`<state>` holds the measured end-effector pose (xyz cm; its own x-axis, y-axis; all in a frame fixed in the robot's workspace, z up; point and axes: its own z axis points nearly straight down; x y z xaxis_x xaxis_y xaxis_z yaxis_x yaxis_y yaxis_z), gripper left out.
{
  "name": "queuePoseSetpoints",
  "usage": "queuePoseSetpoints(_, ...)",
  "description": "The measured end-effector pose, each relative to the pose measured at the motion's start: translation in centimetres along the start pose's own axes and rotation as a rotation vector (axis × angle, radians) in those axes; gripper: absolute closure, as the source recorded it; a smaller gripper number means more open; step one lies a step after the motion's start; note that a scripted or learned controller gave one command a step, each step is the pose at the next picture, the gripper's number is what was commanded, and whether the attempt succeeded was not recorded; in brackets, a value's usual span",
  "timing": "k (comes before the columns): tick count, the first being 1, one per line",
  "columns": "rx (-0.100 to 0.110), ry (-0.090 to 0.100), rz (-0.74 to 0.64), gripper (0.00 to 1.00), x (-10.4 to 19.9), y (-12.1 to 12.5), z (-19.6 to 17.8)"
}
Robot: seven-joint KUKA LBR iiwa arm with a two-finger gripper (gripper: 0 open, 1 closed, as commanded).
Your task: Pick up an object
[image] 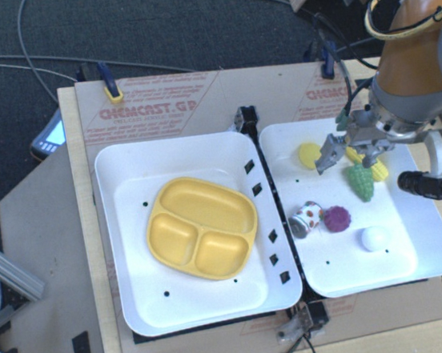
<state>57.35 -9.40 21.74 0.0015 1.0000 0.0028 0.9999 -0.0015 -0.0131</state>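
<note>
My gripper (346, 155) hangs over the back of the right bin (425, 258) with its fingers spread apart, open. A grey finger (328, 154) points down beside a small yellow lump (309, 154). Under the gripper's right side lie a green bumpy toy (361, 182) and a yellow piece (378, 170), partly hidden by the gripper. I see nothing gripped between the fingers. Nearer the front sit a purple fuzzy ball (336, 218), a speckled white and red object (307, 217) and a white ball (372, 237).
The left bin (141, 303) holds a yellow divided plate (202, 227). A black divider with clips (267, 206) runs between the bins. The bench's cardboard back edge carries blue and yellow clamps (111, 88).
</note>
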Motion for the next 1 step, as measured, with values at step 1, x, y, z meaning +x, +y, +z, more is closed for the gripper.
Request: queuePoseSetpoints(1, -0.011, -0.001, -0.002, 0.00, 0.00, 0.24, -0.57)
